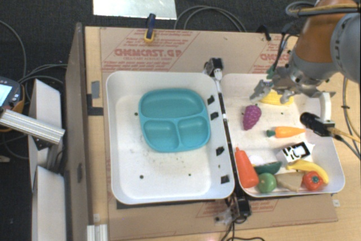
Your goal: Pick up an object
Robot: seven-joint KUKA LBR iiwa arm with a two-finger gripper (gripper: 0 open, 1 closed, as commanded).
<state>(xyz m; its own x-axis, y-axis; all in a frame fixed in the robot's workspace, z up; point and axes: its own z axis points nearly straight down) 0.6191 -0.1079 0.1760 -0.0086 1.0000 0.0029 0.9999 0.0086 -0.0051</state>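
Observation:
My gripper (pixel 273 93) hangs over the far part of the right bin (pixel 333 147), its grey fingers (pixel 260 90) spread apart and open. A yellow toy (pixel 272 100) lies on the bin floor right below it, showing between the fingertips. I cannot tell whether the fingers touch it. A bunch of purple grapes (pixel 251 116) lies just left and nearer. An orange carrot (pixel 287 132) lies in the middle of the bin.
The right bin's near end holds a red-orange pepper (pixel 245 167), a green cucumber (pixel 268 167), a lime (pixel 267 182), a banana (pixel 308 166), a tomato (pixel 313 180) and a black-and-white tag (pixel 296 151). A teal divided plate (pixel 174 120) sits in the left bin (pixel 127 178).

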